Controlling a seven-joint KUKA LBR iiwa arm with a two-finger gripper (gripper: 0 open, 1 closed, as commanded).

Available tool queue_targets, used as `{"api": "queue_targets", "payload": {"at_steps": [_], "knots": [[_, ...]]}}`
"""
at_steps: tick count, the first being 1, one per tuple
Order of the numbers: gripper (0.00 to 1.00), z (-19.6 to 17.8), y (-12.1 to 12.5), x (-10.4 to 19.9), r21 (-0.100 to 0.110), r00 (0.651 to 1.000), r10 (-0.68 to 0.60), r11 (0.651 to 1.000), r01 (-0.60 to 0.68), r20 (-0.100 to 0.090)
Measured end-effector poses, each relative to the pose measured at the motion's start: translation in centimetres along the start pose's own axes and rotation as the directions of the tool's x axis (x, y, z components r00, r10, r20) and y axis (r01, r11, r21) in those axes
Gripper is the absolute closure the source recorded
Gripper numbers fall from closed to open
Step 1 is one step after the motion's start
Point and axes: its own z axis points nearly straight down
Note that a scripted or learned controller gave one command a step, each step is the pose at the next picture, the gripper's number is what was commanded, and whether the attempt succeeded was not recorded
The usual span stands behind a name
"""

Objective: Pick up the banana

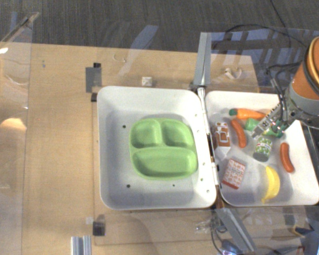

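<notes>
The yellow banana (pixel 271 184) lies in the right bin (pixel 308 195), near its front edge. It rests flat, apart from the other items. My gripper (pixel 271 124) hangs over the back half of that bin, above a small can (pixel 262 148) and well behind the banana. Nothing of the banana is near it.
The right bin also holds a carrot (pixel 248 112), two red sausages (pixel 238 133) (pixel 287 157), a green item (pixel 251 124), a brown box (pixel 221 134) and a red-and-white packet (pixel 234 173). A green divided plate (pixel 162 147) sits in the left bin (pixel 111 142).
</notes>
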Motion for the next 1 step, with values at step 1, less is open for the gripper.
{"api": "queue_targets", "payload": {"at_steps": [1], "knots": [[1.00,-2.64,2.52,-7.79,0.001,0.999,-0.035,0.999,0.035,0.000]]}}
